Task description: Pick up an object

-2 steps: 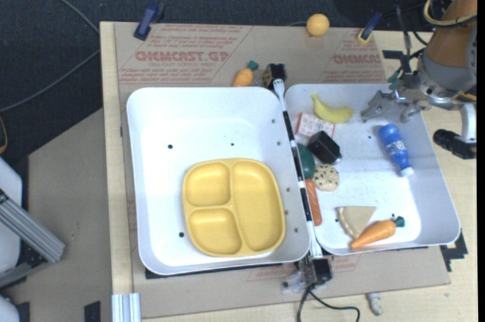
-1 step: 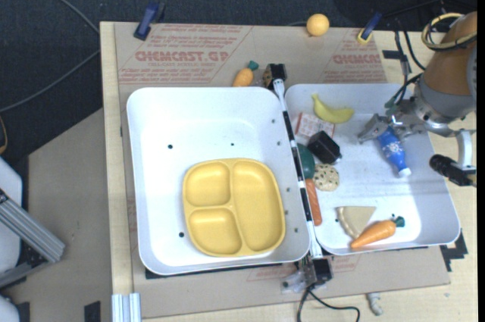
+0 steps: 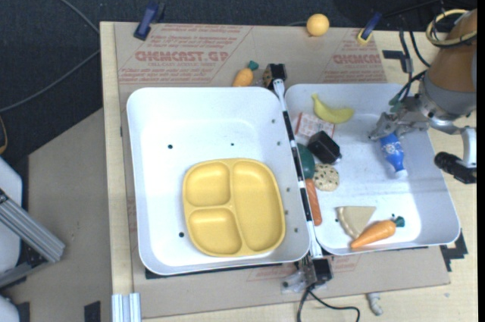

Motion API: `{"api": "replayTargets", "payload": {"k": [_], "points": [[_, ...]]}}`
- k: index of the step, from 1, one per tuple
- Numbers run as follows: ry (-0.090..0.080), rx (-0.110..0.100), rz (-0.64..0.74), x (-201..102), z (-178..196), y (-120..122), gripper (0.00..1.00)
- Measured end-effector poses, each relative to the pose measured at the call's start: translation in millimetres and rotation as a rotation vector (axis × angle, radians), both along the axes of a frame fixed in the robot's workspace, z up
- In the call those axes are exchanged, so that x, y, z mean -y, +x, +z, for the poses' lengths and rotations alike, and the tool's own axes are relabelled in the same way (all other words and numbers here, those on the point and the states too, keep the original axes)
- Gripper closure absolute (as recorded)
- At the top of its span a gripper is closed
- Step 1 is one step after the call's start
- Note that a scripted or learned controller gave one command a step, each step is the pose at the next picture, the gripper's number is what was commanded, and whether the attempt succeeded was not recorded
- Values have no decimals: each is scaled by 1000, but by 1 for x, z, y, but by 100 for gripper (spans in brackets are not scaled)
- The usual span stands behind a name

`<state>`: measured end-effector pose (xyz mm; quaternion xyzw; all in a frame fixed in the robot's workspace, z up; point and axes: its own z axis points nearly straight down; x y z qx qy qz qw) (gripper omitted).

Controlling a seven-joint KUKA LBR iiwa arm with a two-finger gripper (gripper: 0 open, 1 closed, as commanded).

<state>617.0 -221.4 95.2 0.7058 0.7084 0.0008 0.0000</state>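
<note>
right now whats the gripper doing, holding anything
Gripper: over the right bin, just above the blue tube; open or shut cannot be told, no hold visible.

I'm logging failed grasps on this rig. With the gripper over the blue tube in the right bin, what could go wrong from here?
1. The blue tube lies tilted below the gripper; the fingers may straddle it badly and it could slip out.
2. It sits near the right bin side where the arm enters, so the wrist might brush the rim.
3. The banana and black block lie close by; a sideways correction could knock them.
</note>
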Motion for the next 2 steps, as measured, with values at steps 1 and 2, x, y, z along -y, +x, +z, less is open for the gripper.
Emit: {"api": "replayTargets", "payload": {"k": [1,2], "points": [[-2,1,-3,-52,-11,23,100],[-1,-2,-3,-100,-11,7,100]]}}
